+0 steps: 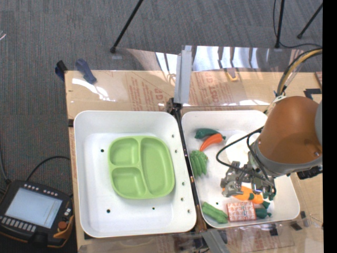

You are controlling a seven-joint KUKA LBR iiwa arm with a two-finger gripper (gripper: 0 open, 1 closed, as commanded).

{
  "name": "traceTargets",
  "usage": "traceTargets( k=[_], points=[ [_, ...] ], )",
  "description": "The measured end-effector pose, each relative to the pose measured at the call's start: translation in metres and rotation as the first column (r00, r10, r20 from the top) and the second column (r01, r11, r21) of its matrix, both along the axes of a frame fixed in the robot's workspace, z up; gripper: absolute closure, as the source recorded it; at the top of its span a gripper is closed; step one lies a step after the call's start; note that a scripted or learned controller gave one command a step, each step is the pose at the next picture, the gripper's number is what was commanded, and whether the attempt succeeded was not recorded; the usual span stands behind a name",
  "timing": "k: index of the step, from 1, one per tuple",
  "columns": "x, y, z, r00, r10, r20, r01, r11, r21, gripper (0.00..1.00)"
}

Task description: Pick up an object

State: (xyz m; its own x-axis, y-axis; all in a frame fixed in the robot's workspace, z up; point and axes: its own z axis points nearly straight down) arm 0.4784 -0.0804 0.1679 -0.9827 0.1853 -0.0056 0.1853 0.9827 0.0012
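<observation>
Grey carpet (63, 30), tripod legs (129, 20) at twelve o'clock. Wooden bench (131, 91) under clear sheeting, red lettering reversed, unreadable. Left bin (84, 125) holds a green divided plate (141, 166). Right bin (210, 117): orange pepper (211, 140) and green pods (199, 161) at ten o'clock, red-printed packet (241, 211) at six, print illegible. Gripper (243, 183) low over an orange toy (246, 195); finger state impossible to tell. Pendant (31, 210) at eight o'clock.

Bright even light, sharp focus, strong glare on clear panel (221, 62) behind bins, soft shadows, slight graininess
</observation>
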Motion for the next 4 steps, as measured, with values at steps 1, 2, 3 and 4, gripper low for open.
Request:
traceTargets(
  k=[1, 2, 3, 4],
  points=[
    [-0.002, 0.0, -0.083, 0.997, -0.078, -0.008, 0.078, 0.997, 0.001, 1.0],
    [0.021, -0.009, -0.082, 0.891, -0.454, -0.008, 0.454, 0.891, -0.001, 1.0],
    [0.067, 0.038, 0.022, 0.883, -0.469, 0.0, 0.469, 0.883, 0.004, 1.0],
    [-0.003, 0.091, 0.017, 0.84, -0.543, -0.01, 0.543, 0.84, -0.003, 1.0]
  ],
)
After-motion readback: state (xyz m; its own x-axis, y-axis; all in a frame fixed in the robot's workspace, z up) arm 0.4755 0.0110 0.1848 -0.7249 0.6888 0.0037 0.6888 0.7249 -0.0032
